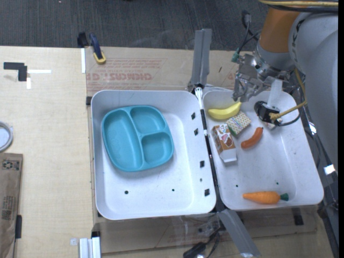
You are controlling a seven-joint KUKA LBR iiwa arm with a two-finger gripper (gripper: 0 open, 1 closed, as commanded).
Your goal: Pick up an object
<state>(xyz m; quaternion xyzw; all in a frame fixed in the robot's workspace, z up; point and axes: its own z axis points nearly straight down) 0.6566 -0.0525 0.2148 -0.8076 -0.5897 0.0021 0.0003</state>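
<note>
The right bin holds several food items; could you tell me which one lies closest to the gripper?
The banana, yellow and curved, lies just below the gripper; the others sit farther toward the bin's near side.

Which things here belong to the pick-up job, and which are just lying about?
Job: gripper, banana, small packet, carton, sausage, carrot, right bin.

Lying about: blue divided plate, left bin, tape roll, clamp.

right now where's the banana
In the camera view the banana lies at the far end of the right bin, just below the gripper and beside the small patterned box.
</note>
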